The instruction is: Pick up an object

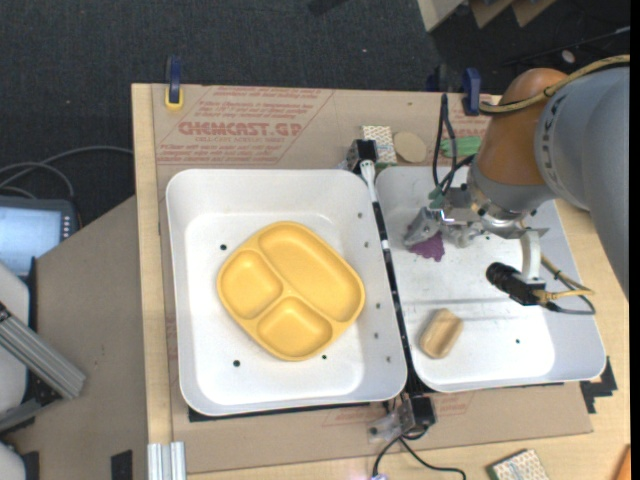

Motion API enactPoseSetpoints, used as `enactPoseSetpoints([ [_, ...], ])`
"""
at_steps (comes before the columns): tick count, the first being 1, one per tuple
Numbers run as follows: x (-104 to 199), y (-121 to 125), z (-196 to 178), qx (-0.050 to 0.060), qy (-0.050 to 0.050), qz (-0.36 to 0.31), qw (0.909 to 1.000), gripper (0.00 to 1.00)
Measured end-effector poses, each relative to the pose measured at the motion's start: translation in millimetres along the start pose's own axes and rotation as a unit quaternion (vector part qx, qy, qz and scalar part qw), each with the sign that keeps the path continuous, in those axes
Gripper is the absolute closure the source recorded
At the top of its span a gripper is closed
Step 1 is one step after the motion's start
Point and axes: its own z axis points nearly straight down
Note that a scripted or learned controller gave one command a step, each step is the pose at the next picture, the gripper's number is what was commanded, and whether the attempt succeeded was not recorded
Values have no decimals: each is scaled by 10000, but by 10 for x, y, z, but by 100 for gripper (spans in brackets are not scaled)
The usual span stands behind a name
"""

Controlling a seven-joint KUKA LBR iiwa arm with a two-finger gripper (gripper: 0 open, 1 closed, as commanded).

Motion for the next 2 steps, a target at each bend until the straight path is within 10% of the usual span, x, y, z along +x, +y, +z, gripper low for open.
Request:
enactPoseSetpoints([
  [1, -4, 27, -106, -35, -10, -2, 10000, 100],
  [2, 660, -94, -1042, -55, -5, -32, 10000, 100],
])
